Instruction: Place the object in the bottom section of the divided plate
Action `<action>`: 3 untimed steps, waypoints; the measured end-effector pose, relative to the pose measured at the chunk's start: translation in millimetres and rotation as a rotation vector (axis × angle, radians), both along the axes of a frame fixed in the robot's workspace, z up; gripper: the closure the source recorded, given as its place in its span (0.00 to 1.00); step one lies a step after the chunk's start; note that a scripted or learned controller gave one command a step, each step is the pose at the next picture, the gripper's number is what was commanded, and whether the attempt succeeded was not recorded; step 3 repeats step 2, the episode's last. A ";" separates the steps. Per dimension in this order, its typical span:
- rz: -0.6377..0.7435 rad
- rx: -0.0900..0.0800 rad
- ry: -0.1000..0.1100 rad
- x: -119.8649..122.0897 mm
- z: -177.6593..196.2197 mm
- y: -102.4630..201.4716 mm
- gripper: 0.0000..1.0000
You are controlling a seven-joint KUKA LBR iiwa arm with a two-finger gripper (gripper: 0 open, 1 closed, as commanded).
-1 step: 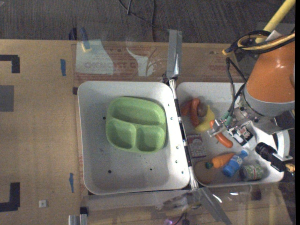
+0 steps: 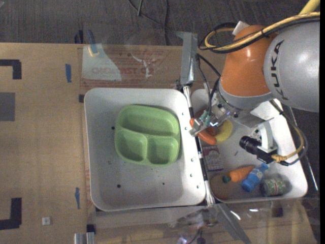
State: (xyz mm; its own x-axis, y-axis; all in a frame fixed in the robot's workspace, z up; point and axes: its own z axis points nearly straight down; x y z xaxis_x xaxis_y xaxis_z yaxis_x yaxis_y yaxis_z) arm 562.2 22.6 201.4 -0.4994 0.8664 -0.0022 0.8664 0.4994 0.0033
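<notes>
A green divided plate (image 2: 148,134) lies in the left white bin (image 2: 101,177), with one long section toward the far side and two smaller ones toward the near side. My gripper (image 2: 202,125) hangs over the left edge of the right bin (image 2: 297,184), just right of the wall between the bins. An orange carrot-like object (image 2: 207,136) sticks out on both sides of the fingers, so the gripper looks shut on it. The plate sits about a hand's width to the gripper's left, and its sections hold nothing.
The right bin holds a yellow item (image 2: 225,130) beside the gripper, a small dark packet (image 2: 213,159), a second orange carrot (image 2: 238,174), a blue bottle (image 2: 252,179) and a can (image 2: 274,186). The arm's orange band and grey body cover that bin's far part.
</notes>
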 end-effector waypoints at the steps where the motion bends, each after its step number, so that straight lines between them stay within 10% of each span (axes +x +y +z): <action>1: -0.084 0.001 0.002 49.3 -37.6 79.9 1.00; 2: -0.084 0.001 0.001 49.6 -37.1 79.7 0.00; 3: -0.084 0.001 0.001 49.6 -37.1 79.7 0.00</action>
